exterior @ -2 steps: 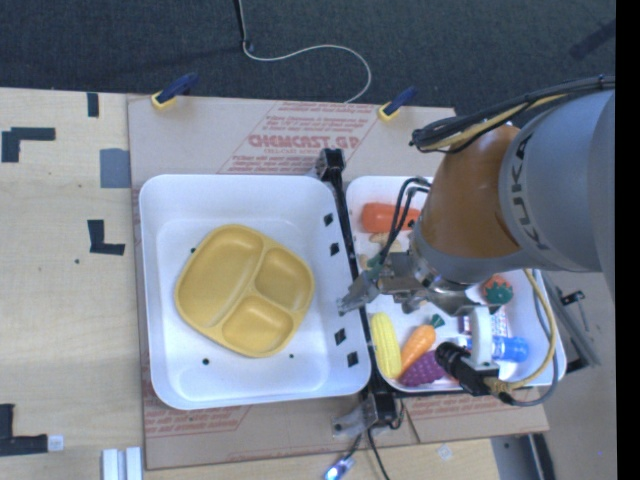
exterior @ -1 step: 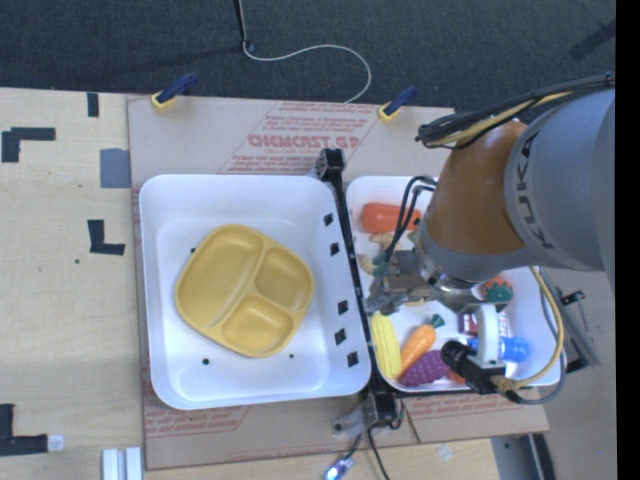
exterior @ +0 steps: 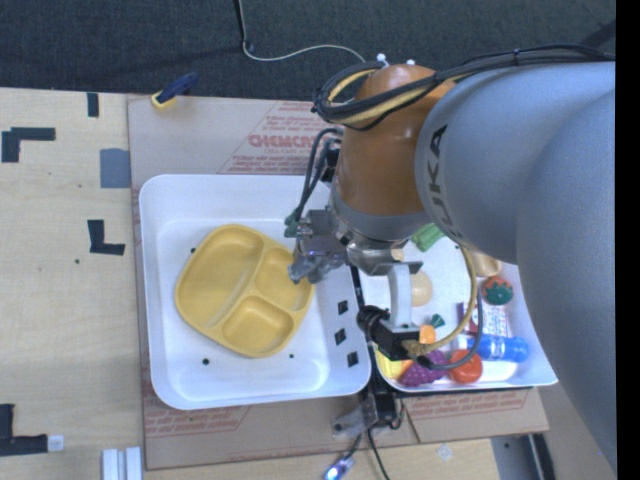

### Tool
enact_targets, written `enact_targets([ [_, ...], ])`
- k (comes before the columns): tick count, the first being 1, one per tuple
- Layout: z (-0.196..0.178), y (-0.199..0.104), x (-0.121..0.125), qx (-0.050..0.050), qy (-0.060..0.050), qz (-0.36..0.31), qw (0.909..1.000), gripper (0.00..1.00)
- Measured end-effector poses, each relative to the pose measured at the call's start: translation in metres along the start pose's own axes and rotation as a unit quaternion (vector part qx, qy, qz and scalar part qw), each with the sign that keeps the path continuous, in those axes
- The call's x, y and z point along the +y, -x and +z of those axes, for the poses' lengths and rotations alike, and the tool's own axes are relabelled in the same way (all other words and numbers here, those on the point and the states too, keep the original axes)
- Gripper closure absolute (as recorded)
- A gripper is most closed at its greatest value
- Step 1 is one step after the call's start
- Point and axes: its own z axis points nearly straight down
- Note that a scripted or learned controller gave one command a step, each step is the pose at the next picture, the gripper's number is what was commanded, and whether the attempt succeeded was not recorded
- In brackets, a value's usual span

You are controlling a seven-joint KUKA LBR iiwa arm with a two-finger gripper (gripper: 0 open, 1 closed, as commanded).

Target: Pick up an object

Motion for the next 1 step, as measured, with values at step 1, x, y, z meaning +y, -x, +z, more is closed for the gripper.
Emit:
enact_targets([
  [1,-0.0653,-0.0511,-0.0034,-0.001,0.0,0.002,1.0,1.0],
])
